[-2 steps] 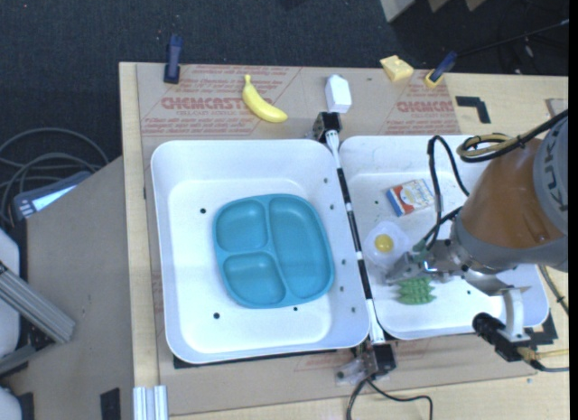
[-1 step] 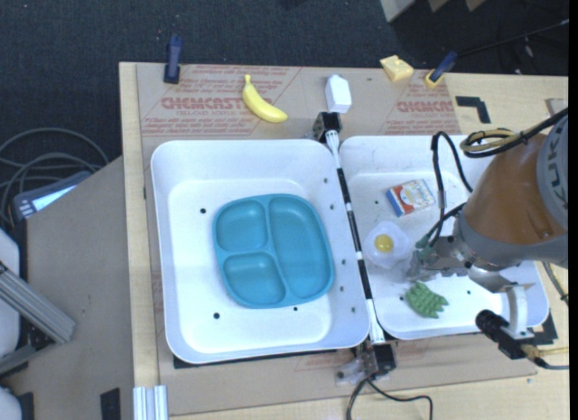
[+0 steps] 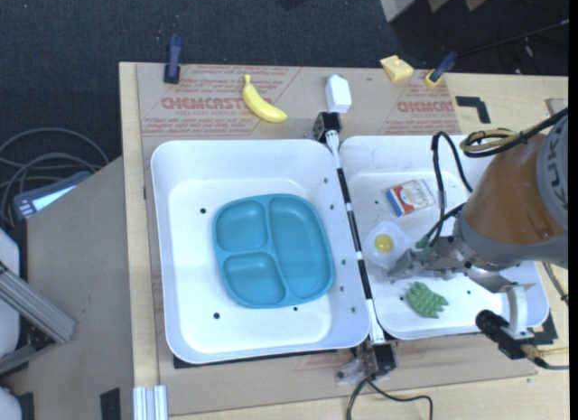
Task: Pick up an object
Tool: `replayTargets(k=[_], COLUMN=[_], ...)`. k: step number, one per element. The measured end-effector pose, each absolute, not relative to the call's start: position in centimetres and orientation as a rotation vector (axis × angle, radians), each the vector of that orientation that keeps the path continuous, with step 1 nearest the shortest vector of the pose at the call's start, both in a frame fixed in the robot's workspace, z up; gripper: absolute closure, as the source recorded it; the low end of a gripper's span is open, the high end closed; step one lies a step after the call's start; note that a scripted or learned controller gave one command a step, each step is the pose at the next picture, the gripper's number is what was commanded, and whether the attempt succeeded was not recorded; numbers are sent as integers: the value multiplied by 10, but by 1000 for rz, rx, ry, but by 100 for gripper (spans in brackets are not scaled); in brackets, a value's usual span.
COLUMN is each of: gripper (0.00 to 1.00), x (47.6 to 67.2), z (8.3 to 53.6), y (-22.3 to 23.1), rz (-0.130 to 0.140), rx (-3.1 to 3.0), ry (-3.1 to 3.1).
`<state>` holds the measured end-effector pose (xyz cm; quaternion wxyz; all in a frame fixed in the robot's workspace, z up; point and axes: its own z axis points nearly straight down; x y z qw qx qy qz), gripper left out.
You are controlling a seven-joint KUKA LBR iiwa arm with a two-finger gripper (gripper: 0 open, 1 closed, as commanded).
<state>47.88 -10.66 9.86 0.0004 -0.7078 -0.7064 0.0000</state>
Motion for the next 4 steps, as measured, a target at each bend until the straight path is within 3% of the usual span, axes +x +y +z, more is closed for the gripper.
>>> replayTargets(k=[1,2,3,4], gripper=[0,0,0,0], x=[575,644,669,669], z=[130,90,89,90], y=[-129,-118,-112,-100], rz=[-2,-8,-4,-3], rx=[-2222,-2226,-2227,-2228], ry=[-2224,-2229,-2229,-2230])
